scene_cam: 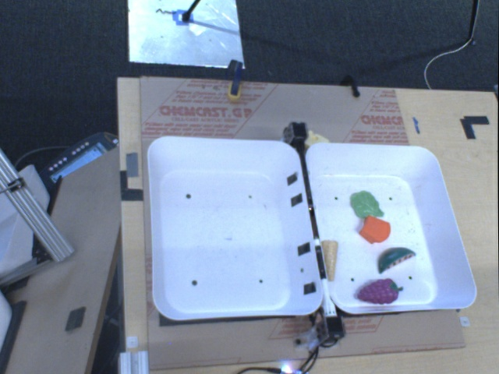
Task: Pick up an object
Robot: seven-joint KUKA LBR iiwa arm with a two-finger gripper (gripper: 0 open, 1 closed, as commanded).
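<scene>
Dark carpet all round; bench (437,104) topped with a printed cardboard sheet (210,107), two white bins on it side by side, their inner rims touching.

Left bin (168,158): bare floor with a few small dark dots.

Right bin (437,178) holds all five items, in its lower half:
- green piece (366,204), nearest the bin's middle
- orange piece (376,230), just below the green one, touching or nearly so
- melon slice (396,259), green rind, red face, right of and below the orange piece, apart from it
- grapes (379,291), purple, near the front wall
- cone (330,259), tan, lying against the left wall by the seam, point toward the front

Cone sits well apart from the other four.

Gripper: can't tell how far open, or whether it holds or touches anything. All five items lie loose on the bin floor.

Around the bins: black clips (296,200) along the seam, a black fitting (295,132) at its far end with a pale yellow bit (316,139) beside it. Yellow-and-blue clamp (234,82) on the bench's far edge. Shiny metal plate (185,22) on the carpet behind. Aluminium rail (31,216) at left, white cable (456,45) top right.
</scene>
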